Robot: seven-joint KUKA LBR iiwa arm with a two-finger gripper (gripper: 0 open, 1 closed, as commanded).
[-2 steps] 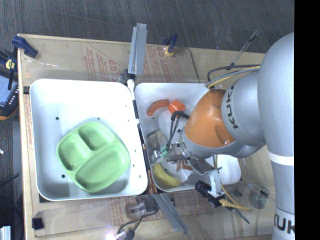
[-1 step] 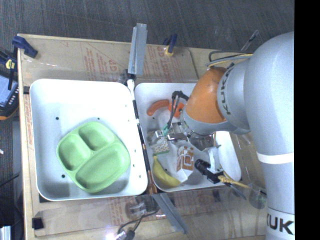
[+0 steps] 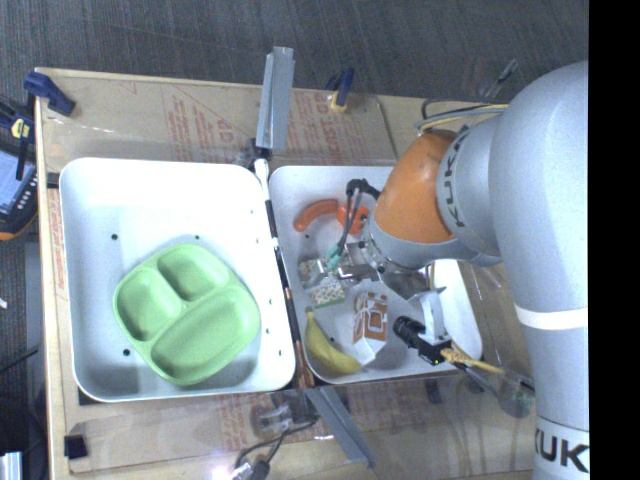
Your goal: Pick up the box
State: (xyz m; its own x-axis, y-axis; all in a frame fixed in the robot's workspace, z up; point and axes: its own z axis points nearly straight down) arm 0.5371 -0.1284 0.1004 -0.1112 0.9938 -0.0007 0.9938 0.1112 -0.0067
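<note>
A brown board-topped bench (image 3: pixel 180 118) carries two shallow white bins side by side. The left bin (image 3: pixel 70 268) holds a green divided plate (image 3: pixel 188 313). The right bin (image 3: pixel 312 183) holds the clutter: an orange sausage-shaped toy (image 3: pixel 318 213) toward the far wall, a small speckled piece (image 3: pixel 325 293) in the middle, a banana (image 3: pixel 328 348) at the near wall, and just beside the banana the box (image 3: pixel 372 318). The box is a small white carton with brown print, lying at a tilt on the bin floor. The gripper (image 3: pixel 340 263) hangs low over the middle of this bin, near the box but not on it; whether it is open or closed cannot be told from this angle. The box looks light and thin-walled, probably card, so it should lift easily but could dent or skid under a hard squeeze. Its two long flat faces seem the best place to hold it, approached from above and clear of the banana.
</note>
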